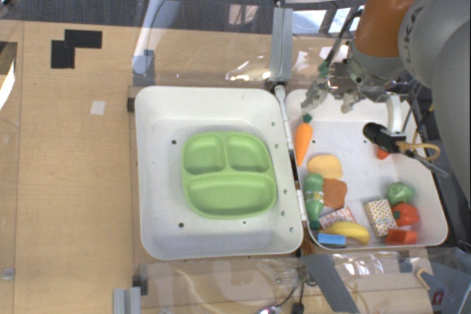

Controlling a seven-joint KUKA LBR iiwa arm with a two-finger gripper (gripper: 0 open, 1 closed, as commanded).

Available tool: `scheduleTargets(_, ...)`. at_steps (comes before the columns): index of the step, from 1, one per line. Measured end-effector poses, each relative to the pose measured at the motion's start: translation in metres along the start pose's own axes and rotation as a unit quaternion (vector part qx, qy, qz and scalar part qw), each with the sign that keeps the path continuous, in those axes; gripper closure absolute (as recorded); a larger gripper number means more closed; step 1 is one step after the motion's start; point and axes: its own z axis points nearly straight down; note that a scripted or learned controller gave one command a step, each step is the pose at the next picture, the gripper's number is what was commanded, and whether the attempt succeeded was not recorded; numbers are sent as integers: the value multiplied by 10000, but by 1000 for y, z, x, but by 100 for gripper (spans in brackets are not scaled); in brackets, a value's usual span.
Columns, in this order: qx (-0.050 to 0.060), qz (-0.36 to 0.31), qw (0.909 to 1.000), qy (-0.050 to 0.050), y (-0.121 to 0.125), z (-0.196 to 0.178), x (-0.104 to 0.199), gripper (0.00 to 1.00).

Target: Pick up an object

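On the wooden bench [66, 158], the gripper [324, 95] hangs with fingers spread and empty over the right bin [440, 228]'s far corner, just above the toy carrot [302, 142], so the approach seems underway and next calls for descending onto it.

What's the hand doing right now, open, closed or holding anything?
Hand: over the right bin's far left corner, above the carrot; open or closed cannot be told, nothing seen between its fingers.

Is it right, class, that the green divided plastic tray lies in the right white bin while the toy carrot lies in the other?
No. The camera view shows the green divided plastic tray in the left white bin; the orange toy carrot lies in the right white bin.
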Motion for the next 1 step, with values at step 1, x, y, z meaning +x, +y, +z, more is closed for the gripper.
scheduleTargets(1, 3, 17, 10000, 3, -14, 0, 26, 0)
